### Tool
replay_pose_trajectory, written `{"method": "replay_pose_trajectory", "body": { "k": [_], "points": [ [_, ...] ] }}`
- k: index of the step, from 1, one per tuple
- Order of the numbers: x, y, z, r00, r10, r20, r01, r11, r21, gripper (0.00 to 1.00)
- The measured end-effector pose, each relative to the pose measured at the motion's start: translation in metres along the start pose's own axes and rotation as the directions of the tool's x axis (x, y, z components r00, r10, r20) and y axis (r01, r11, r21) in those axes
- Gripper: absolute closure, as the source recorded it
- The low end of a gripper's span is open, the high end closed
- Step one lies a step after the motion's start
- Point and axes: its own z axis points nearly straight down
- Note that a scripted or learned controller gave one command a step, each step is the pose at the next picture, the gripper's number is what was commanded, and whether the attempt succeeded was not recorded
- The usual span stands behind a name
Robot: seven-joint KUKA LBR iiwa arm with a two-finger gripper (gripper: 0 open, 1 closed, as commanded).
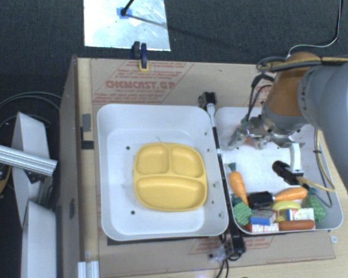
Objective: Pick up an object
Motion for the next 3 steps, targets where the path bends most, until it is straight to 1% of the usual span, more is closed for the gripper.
{"method": "replay_pose_trajectory", "body": {
  "k": [1,2,3],
  "points": [
    [-0.015,0.033,0.004,1.0,0.009,-0.013,-0.009,0.998,0.06,0.0],
    [-0.023,0.033,0.005,1.0,0.01,-0.017,-0.009,0.998,0.061,0.0],
    [-0.033,0.034,0.005,1.0,0.01,-0.017,-0.009,0.998,0.059,0.0]
  ]
}}
